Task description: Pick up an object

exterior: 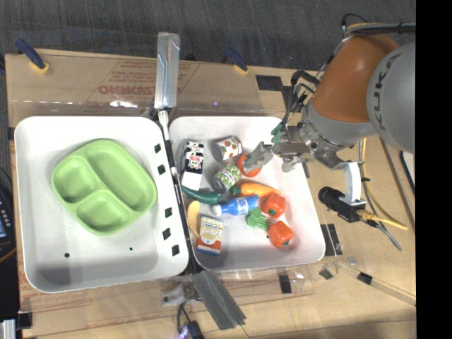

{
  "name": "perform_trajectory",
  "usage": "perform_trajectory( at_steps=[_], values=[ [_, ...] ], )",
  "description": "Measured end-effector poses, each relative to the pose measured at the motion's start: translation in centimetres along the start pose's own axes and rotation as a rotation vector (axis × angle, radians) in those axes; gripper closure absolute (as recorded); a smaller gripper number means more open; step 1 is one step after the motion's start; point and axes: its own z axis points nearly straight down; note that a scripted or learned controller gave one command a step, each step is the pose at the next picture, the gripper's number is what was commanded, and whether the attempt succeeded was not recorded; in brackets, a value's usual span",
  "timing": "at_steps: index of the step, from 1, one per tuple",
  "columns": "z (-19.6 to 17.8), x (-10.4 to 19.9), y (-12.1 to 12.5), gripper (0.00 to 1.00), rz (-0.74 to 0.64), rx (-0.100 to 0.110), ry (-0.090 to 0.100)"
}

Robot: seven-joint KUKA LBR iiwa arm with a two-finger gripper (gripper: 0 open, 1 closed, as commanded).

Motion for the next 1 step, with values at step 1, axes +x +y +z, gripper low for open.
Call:
perform_trajectory(
  at_steps=[1],
  values=[
    [13.95, 3.56, 1.63, 0.00, -0.075, 0.001, 0.000]
  ],
)
